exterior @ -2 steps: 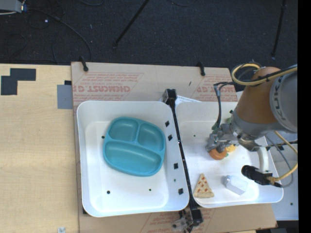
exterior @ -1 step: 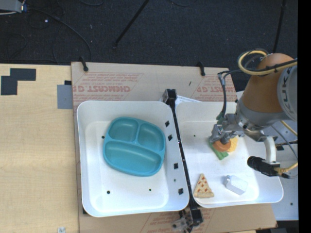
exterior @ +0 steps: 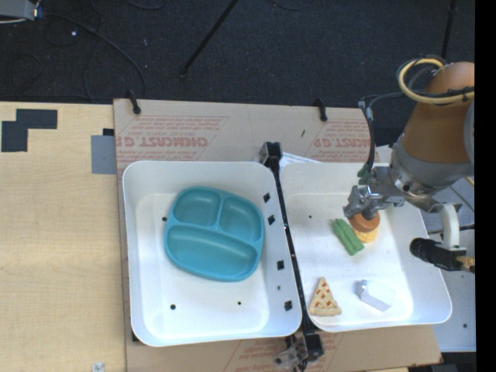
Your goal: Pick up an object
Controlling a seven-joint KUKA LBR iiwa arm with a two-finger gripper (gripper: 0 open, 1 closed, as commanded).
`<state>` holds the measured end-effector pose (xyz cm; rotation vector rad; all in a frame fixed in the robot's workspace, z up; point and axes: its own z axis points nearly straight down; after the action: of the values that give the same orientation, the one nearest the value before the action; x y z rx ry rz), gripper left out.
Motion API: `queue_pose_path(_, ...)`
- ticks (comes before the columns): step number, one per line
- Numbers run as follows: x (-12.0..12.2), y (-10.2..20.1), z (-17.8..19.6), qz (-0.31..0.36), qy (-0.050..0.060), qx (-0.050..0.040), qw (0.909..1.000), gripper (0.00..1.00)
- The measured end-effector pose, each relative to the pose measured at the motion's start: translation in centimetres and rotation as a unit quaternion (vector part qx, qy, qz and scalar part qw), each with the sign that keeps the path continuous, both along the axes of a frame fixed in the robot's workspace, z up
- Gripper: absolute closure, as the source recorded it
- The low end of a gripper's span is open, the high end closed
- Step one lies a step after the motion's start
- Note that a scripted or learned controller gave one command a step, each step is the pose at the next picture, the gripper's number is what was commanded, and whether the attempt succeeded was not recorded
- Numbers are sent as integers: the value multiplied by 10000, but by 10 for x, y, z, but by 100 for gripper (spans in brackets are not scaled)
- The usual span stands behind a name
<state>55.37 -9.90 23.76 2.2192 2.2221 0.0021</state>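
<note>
In the right bin [exterior: 333, 180] lie a green stick-shaped piece [exterior: 348, 236], an orange and yellow round toy [exterior: 365, 228], a pizza-slice toy [exterior: 324, 298] and a small pale grey block [exterior: 374, 295]. My gripper [exterior: 363, 205] hangs right over the orange and yellow toy, touching or nearly touching its top. The green piece lies just left of it. The arm's body hides the finger tips.
The left bin [exterior: 143, 208] holds a teal divided plate [exterior: 214, 232]. A black divider bar [exterior: 283, 239] runs between the two bins. Cardboard lies under the bins, and a wooden bench top extends to the left.
</note>
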Motion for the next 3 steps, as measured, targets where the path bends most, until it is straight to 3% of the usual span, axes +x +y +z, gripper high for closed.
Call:
queue_pose_path(1,0,-1,26,-2,7,-1,10000,100)
queue_pose_path(3,-12,89,18,15,35,10,10000,100)
